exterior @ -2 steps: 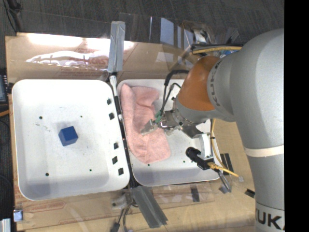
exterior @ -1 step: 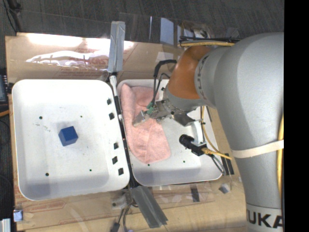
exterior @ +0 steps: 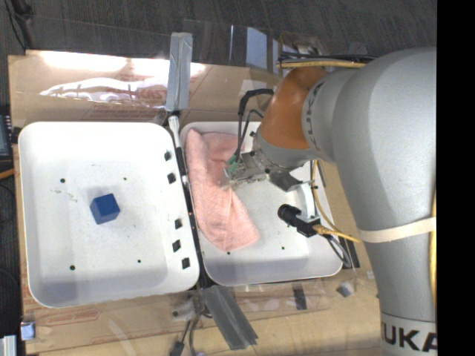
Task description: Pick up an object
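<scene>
Pink cloth [exterior: 219, 199] lies rumpled along the left side of the right bin [exterior: 297, 265]. Claw [exterior: 236, 170] sits at its upper fold; whether it is spread or pinching cannot be told. Judged soft, light, limp: best gathered at a raised fold. Blue cube [exterior: 105, 208] rests in the left bin [exterior: 44, 273].

The cube [exterior: 105, 208] was plain blue; the cloth [exterior: 215, 191] was pale pink; both bins [exterior: 44, 154] were white; the arm [exterior: 371, 139] was grey, banded orange.
</scene>
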Controlling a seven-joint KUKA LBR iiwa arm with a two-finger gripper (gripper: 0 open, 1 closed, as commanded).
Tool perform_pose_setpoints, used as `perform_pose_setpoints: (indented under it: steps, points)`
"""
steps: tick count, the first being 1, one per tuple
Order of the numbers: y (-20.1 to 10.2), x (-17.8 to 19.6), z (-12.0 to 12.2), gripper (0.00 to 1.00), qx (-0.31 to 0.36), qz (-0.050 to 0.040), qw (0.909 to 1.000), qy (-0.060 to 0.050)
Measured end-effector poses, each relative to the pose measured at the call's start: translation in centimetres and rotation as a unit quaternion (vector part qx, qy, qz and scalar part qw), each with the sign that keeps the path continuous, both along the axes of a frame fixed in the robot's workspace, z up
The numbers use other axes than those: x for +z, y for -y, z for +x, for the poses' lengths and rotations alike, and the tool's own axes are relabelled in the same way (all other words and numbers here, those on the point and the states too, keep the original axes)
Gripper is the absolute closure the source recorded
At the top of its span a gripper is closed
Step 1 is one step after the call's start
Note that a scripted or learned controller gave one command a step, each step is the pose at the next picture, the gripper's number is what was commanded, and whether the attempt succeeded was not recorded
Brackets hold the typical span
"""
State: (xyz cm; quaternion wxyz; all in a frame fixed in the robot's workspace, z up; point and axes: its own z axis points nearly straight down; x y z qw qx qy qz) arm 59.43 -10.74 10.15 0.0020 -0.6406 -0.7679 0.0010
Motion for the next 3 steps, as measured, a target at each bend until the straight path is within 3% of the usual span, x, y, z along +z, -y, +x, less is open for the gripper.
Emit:
perform_pose_setpoints:
  steps: [1,2,3]
  points:
    - [0.0,0.0,0.0,0.00,0.000,0.0000,1.0000,0.000]
    - [1.7,-1.0,-1.6,0.00,-0.002,-0.0001,1.0000,0.000]
    - [1.6,0.0,-1.6,1.00,-0.001,0.0003,1.0000,-0.001]
